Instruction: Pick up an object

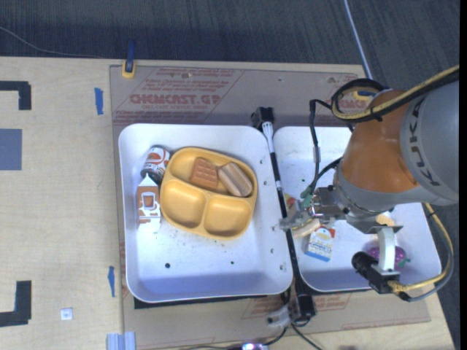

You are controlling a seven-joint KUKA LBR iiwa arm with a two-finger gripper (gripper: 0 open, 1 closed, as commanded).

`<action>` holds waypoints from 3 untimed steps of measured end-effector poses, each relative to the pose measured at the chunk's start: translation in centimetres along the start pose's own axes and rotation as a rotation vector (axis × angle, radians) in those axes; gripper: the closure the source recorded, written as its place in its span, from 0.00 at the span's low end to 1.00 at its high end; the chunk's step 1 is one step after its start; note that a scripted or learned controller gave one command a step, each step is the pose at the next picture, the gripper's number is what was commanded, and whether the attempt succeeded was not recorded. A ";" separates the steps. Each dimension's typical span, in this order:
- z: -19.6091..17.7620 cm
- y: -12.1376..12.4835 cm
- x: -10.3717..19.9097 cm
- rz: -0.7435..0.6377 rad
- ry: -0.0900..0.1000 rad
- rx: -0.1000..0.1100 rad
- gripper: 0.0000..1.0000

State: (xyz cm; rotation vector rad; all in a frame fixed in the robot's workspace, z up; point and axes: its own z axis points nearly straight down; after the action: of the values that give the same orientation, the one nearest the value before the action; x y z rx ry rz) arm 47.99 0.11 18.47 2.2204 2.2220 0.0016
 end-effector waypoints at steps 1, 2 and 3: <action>0.0 0.0 0.0 0.000 0.000 0.000 0.00; 0.0 0.0 0.0 0.000 0.000 0.000 0.00; 0.0 0.0 0.0 0.000 0.000 0.000 0.00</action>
State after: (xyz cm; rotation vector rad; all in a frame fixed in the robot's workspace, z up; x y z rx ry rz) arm 47.99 0.11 18.47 2.2204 2.2220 0.0015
